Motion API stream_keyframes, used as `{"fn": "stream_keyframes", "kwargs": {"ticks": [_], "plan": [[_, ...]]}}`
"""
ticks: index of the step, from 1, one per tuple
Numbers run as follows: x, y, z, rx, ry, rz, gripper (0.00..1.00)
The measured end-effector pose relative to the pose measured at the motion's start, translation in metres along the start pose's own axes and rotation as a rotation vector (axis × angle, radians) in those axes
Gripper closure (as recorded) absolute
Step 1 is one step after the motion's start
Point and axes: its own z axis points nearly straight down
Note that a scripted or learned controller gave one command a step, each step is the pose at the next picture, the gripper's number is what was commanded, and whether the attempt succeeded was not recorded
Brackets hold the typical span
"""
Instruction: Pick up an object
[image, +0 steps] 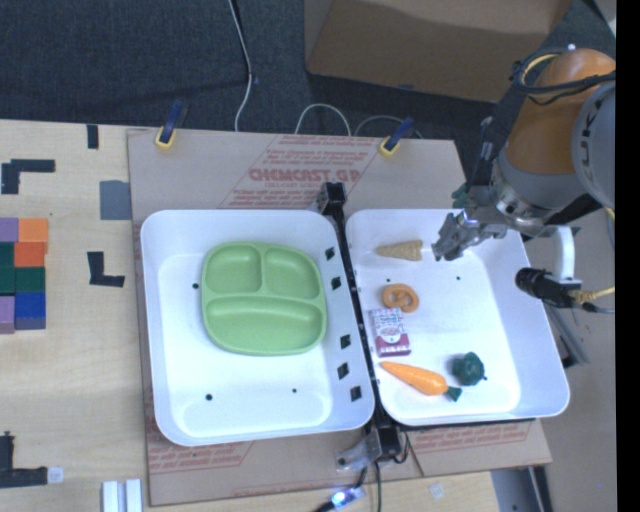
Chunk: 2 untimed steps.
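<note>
Noted right-hand shallow white plastic bin holding small toy foods. Found dark two-finger gripper just beside pale cone-shaped toy near bin's far wall; claw state impossible to tell. Judged cone light, rigid, smooth; best pinched across wide end.

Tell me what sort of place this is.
Likely a robotics lab bench for grasping trials: a robot arm reaches over two white bins, toy food such as a carrot lies in one, and cables run across the cardboard base.
</note>
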Motion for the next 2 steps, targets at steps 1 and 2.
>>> {"fn": "stream_keyframes", "kwargs": {"ticks": [1,2], "plan": [[0.047,-0.013,-0.003,-0.001,0.0,-0.001,1.0],[0.095,-0.021,-0.007,0.0,0.0,-0.002,1.0]]}}
